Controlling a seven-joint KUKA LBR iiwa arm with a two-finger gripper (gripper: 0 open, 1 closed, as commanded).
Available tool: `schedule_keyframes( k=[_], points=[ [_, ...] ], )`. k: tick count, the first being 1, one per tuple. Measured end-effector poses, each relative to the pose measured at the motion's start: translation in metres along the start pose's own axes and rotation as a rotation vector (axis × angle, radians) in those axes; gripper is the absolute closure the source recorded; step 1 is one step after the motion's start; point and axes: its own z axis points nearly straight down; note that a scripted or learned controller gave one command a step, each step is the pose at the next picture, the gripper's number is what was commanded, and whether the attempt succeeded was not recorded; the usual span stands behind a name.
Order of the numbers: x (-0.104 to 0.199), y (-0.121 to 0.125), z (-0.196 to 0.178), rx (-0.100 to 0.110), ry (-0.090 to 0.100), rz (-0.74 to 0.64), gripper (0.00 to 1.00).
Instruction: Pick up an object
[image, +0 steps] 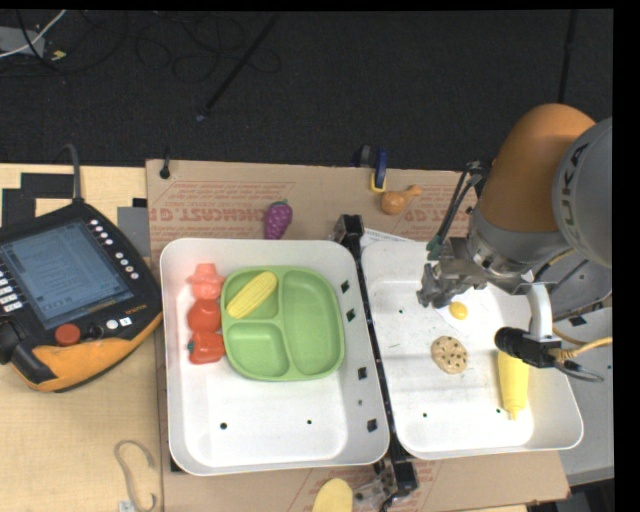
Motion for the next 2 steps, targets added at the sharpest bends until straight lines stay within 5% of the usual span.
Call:
schedule_keyframes(
  k=[2],
  points=[
    [-0.007,-0.014,-0.004,0.001,0.0,0.001,1.0]
  ],
)
